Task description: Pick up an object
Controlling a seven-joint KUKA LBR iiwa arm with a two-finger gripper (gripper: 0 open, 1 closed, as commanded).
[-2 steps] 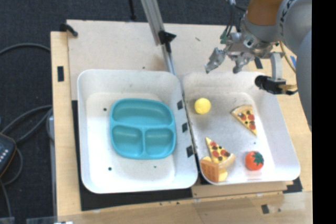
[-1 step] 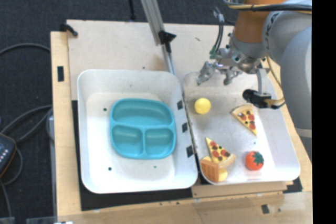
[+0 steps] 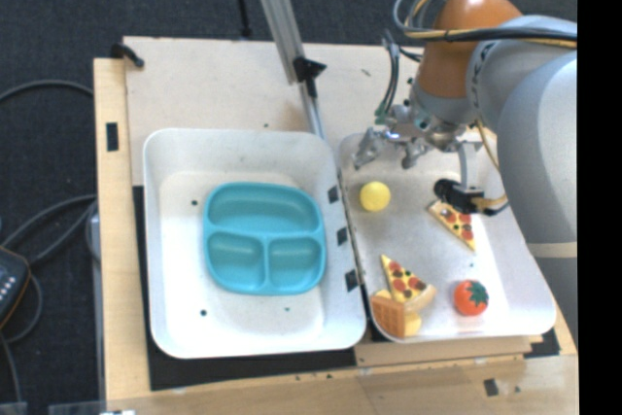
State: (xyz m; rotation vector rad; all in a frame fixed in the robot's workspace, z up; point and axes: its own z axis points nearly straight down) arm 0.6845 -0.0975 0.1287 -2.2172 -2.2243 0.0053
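Note:
My gripper (image 3: 390, 151) hangs over the far end of the right bin (image 3: 536, 292), open, with nothing between its fingers. A yellow ball (image 3: 375, 196) lies just below it in the view, apart from the fingertips. One pizza slice (image 3: 454, 223) rests right of the ball. A second pizza slice (image 3: 403, 279) sits near the bin's front, leaning on a tan wedge-shaped piece (image 3: 397, 317). A red tomato (image 3: 470, 297) lies at the front right.
The left bin (image 3: 170, 160) holds a blue divided tray (image 3: 262, 238). A slanted metal bar (image 3: 282, 15) rises from between the bins at the back. The grey arm covers the right bin's far right side.

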